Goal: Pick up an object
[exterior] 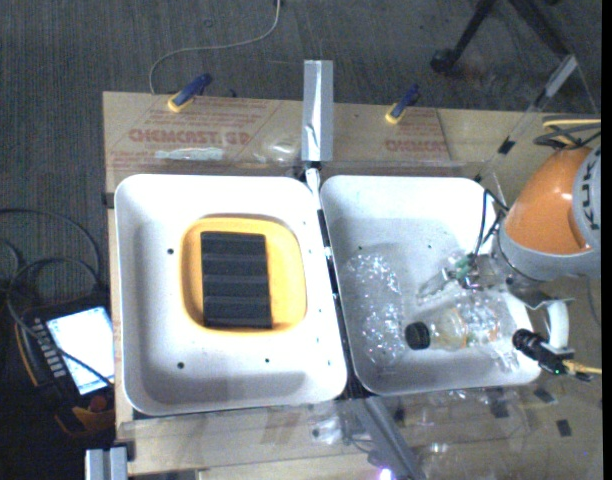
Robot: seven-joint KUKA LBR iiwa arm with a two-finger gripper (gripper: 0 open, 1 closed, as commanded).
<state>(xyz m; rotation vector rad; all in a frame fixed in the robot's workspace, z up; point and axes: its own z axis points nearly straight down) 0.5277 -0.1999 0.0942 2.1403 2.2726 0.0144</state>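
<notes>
A clear plastic bottle (pixel 454 326) with a black cap is seen lying on its side in the right bin (pixel 386 208). The end effector (pixel 468 273) is placed just above it, though whether it is spread or closed cannot be told. A yellow tray (pixel 291 268) with a black insert is held by the left bin (pixel 146 268).

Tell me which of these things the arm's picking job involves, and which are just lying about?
Part of the job:
- gripper, over the right bin
- clear bottle with black cap
- crumpled clear plastic
- yellow tray with black block in the left bin

Just lying about:
- two blue-and-yellow clamps
- handheld screen on the floor
- cables
</notes>
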